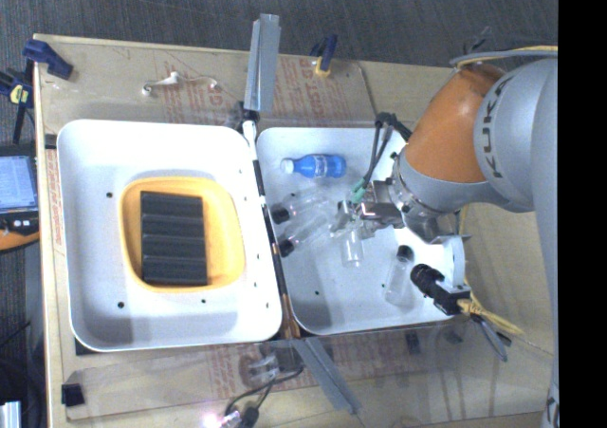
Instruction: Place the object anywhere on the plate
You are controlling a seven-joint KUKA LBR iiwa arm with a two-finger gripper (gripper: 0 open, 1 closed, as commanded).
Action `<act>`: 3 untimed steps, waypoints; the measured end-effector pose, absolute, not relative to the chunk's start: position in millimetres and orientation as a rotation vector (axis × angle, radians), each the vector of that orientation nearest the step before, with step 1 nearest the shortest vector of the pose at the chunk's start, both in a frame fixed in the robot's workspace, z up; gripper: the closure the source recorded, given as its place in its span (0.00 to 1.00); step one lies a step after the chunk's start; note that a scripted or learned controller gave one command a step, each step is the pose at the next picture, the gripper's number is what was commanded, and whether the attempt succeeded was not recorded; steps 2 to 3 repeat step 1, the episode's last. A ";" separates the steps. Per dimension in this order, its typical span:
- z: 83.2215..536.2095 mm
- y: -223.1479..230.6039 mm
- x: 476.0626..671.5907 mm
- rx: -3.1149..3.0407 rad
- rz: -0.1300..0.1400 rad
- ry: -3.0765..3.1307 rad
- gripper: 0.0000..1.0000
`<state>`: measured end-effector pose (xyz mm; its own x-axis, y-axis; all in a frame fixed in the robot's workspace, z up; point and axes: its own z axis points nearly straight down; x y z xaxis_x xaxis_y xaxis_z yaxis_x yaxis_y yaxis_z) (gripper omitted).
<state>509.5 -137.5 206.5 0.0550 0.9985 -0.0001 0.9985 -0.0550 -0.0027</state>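
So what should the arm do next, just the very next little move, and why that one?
Probably lower the gripper a little onto the clear bottle lying just under it in the right bin. Nothing shows between its fingers, so there is nothing to carry yet, and the yellow plate waits in the left bin. The blue bottle lies farther off.

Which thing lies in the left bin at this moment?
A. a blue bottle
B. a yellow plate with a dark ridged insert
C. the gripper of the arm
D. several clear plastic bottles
B: the yellow plate with its dark ridged insert sits in the left bin, while the blue bottle and the clear bottles lie in the right bin.
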 end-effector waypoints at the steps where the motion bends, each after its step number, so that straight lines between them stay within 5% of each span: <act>1: 206.5 -137.6 509.5 -2.280 0.003 -2.158 0.00; 3: 206.5 -137.6 509.5 -2.280 0.003 -2.158 0.00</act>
